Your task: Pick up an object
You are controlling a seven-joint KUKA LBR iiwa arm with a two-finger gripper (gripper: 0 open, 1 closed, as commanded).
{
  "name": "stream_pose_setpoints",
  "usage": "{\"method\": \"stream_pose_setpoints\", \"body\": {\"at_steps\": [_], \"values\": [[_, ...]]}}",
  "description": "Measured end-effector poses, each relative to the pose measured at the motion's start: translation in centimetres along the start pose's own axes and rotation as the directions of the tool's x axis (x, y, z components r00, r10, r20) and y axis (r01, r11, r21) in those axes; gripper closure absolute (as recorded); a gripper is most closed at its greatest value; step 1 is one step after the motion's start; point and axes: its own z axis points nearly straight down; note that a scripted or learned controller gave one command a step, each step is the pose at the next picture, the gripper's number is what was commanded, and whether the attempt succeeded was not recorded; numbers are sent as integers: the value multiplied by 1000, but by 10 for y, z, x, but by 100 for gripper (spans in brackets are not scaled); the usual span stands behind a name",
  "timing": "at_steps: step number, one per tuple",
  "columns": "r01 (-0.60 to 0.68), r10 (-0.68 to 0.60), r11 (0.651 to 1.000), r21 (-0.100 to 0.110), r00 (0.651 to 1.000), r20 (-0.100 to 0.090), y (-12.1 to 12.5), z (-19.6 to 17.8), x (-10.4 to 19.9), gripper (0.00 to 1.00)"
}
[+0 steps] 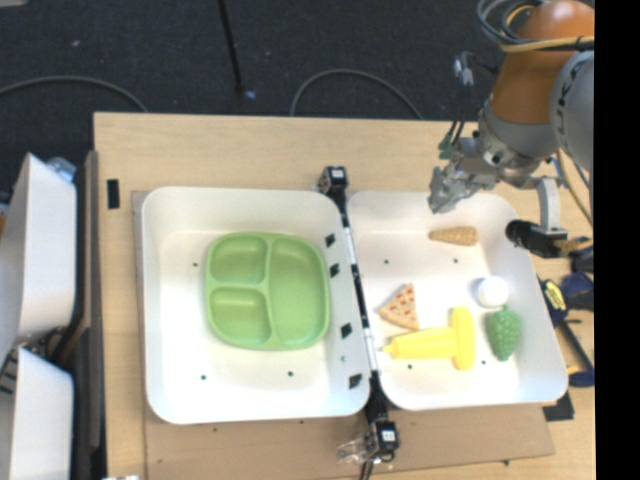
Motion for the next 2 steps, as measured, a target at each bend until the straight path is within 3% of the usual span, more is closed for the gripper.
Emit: {"method": "stream_pose_setpoints", "body": {"at_steps": [2], "values": [[2, -2, 1000, -2, 1000, -1, 22, 2, 118, 100]]}}
